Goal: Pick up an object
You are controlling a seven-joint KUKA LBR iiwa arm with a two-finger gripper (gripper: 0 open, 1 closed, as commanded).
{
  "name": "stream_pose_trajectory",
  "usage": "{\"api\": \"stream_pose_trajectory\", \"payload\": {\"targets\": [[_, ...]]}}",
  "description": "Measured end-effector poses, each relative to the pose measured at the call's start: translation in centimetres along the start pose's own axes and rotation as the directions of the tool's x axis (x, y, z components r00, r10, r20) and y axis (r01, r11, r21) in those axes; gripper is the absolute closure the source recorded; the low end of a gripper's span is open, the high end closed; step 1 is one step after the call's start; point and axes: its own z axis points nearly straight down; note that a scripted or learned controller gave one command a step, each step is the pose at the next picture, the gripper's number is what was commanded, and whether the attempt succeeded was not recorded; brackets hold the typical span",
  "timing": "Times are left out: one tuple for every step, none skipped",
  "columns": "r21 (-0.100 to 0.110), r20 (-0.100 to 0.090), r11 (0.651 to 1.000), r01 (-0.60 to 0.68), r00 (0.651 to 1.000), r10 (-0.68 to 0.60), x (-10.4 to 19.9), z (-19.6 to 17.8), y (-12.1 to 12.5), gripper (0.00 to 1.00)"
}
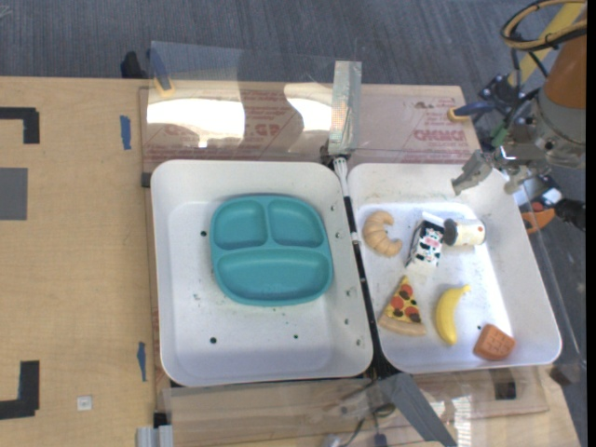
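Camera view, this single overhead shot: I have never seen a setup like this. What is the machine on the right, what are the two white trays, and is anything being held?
You are looking down at a slant from one fixed camera above a bench. The machine at the right edge is a robot arm, and the grey metal part at its tip is its gripper, a two-finger claw for grabbing things. It hangs over the top right corner of the right bin, with nothing between its fingers.

The left bin holds a teal divided plate. The right bin holds small toys: a croissant, a black and white toy cow, a pale piece with a dark end beside it, a pizza slice, a banana and an orange block. The job is to pick one up; none is lifted yet.
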Motion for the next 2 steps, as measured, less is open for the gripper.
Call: {"api": "stream_pose_trajectory", "payload": {"targets": [[0.010,-0.003,1.000,-0.013,1.000,0.014,5.6,10.0,1.4,0.00],[-0.005,0.000,0.999,-0.041,0.999,0.041,6.9,15.0,4.0,0.00]]}}
